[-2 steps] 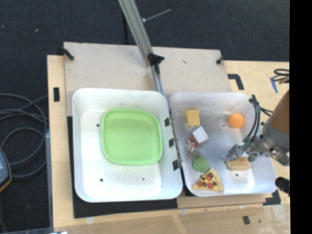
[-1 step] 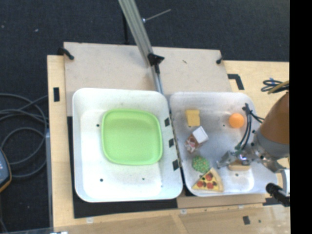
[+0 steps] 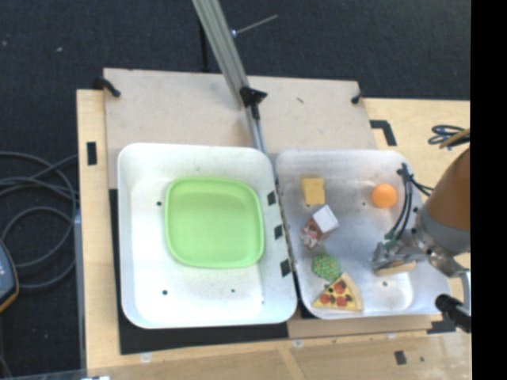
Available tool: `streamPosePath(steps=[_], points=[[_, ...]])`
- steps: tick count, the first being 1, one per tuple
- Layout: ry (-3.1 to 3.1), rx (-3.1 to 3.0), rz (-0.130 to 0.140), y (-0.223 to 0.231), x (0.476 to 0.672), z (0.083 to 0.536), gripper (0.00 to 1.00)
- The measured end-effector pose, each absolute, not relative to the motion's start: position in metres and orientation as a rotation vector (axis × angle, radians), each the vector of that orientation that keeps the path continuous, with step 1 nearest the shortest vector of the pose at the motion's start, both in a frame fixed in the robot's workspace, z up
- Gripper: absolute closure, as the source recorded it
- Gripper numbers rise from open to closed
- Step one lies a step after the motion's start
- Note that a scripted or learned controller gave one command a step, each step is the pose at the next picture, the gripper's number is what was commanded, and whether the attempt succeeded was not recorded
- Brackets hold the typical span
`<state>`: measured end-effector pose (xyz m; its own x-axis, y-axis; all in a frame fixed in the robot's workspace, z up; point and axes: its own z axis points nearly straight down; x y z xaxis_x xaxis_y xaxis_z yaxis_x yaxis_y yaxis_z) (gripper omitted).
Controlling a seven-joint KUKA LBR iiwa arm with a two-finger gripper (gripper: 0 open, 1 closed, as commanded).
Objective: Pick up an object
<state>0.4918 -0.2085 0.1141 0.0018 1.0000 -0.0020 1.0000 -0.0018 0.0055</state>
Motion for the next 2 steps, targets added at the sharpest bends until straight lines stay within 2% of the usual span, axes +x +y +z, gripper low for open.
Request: streamPosePath(steps=[1,2], points=[[2.217,2.218,0.004,-0.212,0.489,0.176,1.0],[2.218,2.217,0.005,-0.212,0.498,0.236,1.0]])
